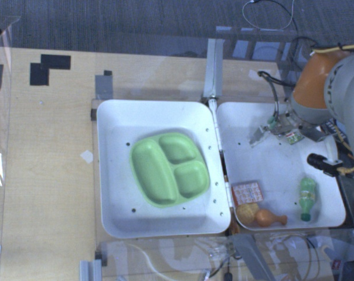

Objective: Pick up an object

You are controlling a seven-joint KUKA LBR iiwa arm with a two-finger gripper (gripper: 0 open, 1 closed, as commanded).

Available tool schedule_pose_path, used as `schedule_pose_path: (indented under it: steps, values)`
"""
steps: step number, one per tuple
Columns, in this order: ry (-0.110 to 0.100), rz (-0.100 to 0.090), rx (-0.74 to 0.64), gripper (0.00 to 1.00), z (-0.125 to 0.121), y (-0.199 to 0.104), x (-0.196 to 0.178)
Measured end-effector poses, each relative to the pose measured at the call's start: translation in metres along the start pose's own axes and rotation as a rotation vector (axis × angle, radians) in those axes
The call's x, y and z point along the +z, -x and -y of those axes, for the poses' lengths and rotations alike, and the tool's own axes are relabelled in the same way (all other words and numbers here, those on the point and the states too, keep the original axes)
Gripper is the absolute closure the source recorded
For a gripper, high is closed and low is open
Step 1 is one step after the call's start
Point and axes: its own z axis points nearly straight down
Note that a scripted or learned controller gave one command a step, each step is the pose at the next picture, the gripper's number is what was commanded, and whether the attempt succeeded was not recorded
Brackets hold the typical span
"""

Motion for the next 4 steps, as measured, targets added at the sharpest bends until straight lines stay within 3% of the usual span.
schedule_pose_path:
  steps: [1, 2, 3, 4]
  values:
    - [0.0, 0.003, -0.017, 0.0, 0.123, 0.024, -0.003]
    - [0.002, 0.001, 0.042, 0.0, 0.064, 0.031, -0.001]
    - [-0.001, 0.0, 0.105, 0.0, 0.027, 0.051, 0.0]
    - [0.007, 0.006, 0.096, 1.0, 0.023, 0.051, -0.014]
